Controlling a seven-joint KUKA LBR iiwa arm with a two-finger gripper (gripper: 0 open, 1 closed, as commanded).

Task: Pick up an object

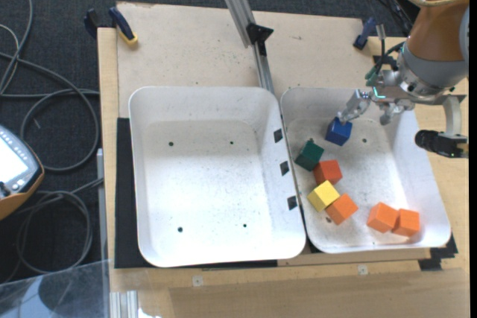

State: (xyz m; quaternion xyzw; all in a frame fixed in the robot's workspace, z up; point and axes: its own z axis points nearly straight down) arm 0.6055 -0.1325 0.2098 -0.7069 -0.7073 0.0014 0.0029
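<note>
Jaws parted, nothing between them: one metal finger (353, 109) angled down-left, tip just above and beside the blue cube (338, 132), the other finger to the right near the bin's far wall. Gripper (370, 109) hanging low over the far part of the right bin (432, 194), carried by a grey wrist under an orange band (441, 11), arm leaning in from the right edge.

Blue cube matte, sharp-edged, resting on the bin floor. Nearer and left, a dark green block (309, 155), an orange block (327, 172), a yellow cube (324, 195) and another orange block (342, 208), clustered and touching. Two more orange cubes (395, 220) side by side at the near right corner. Both bins shallow, white, smooth plastic with rounded corners, speckled with dark flecks. Left bin (149, 160) alongside, on a scuffed wooden bench (194, 48).
</note>
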